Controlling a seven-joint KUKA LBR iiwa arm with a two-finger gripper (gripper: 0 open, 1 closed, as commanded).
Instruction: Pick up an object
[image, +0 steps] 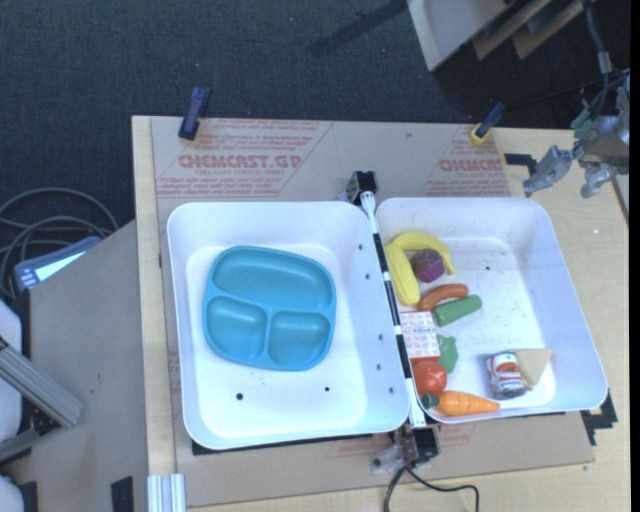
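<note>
The right bin (560, 290) holds several toy foods. A yellow banana (404, 265) lies by a purple piece (428, 265), with an orange sausage (443, 296) and a green cucumber (457, 309) below them. Nearer the front are a red tomato (430, 377), a carrot (466, 403), a small can (507, 373) and a tan wedge (536, 364). My gripper (568, 176) hangs beyond the bin's far right corner, over the bench, open with nothing between its fingers.
The left bin (190, 380) holds a blue divided plate (270, 307). A red and white packet (417, 336) and a green piece (446, 352) lie against the divider between the bins. Clamps sit at the bench's far edge (193, 112).
</note>
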